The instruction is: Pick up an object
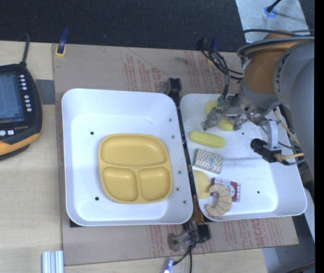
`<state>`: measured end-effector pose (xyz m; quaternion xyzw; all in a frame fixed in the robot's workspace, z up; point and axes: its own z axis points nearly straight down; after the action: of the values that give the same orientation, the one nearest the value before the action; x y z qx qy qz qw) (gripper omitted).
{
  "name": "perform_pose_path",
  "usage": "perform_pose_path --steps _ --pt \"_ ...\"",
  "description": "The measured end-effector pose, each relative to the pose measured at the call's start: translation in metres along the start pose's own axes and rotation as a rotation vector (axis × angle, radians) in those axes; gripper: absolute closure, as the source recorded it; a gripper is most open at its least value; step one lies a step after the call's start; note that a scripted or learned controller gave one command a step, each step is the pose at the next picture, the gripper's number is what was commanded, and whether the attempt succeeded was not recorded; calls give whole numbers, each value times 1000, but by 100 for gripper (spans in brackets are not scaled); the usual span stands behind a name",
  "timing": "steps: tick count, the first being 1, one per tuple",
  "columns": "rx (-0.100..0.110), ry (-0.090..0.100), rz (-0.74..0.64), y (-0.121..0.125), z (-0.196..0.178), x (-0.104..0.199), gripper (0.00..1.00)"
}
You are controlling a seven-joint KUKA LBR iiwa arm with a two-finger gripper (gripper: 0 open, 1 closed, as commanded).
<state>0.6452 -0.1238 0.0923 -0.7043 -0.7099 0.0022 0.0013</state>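
Nearest the camera, at the front of the right bin point(287, 206), a tan ridged toy point(219, 200) is seen lying against a small red-and-white packet point(230, 187), with a yellow piece point(200, 182) just beside them. A step further in, a patterned box point(208, 160) is found, and beyond it a corn cob point(206, 139) lying crosswise near the divider. In the left bin point(76, 152) a yellow divided tray point(134, 167) is set flat.

At the far end of the right bin the gripper point(223, 117) is held low over a yellow object point(214, 108) — nothing is seen between its fingers, which appear spread apart (the detail is small).

The step is judged to be the approach: no object is lifted yet. A final descent around the yellow object is called for next — then a firm closing before any lift is tried.
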Motion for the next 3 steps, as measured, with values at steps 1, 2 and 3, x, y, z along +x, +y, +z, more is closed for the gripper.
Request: perform_pose_path --steps 1,2,3 --pt "15 4 3 8 2 3 0" --pt "2 3 5 10 0 -15 0" --pt "-4 1 6 10 -57 -81 0"
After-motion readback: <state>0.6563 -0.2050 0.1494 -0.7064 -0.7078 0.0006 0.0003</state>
